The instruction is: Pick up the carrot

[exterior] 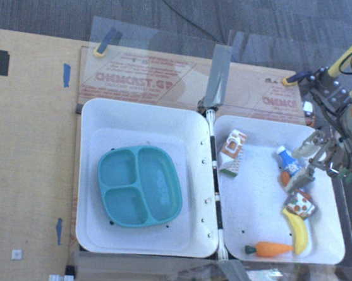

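While carrot [269, 248] lies apart, gripper [305, 175] hovers.

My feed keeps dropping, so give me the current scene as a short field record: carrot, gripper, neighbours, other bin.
carrot: lying flat at the near edge of the right bin
gripper: over the right bin's far right part, apart from the carrot
banana: just right of the carrot
small carton: right bin, left side
left bin: holds a teal divided plate
right bin
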Action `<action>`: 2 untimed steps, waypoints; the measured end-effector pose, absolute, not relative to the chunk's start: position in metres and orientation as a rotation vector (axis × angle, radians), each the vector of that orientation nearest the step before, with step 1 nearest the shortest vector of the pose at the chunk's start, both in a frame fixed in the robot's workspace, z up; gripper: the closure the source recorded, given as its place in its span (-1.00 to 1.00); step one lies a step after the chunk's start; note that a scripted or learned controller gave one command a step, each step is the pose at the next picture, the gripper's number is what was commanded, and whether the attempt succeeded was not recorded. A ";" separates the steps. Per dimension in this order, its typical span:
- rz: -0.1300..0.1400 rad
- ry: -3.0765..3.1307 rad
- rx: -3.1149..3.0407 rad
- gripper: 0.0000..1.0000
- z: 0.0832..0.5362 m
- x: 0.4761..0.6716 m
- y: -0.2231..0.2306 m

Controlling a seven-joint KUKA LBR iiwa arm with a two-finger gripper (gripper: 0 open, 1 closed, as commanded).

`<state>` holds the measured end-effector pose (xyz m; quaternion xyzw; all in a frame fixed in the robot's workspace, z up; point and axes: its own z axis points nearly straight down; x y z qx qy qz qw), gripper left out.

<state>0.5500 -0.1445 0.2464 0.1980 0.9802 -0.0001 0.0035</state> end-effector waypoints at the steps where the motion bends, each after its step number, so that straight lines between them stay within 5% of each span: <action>1: 0.001 3.107 0.440 -1.00 0.158 0.499 -0.114; 2: -0.001 3.131 0.039 -1.00 0.089 0.580 -0.111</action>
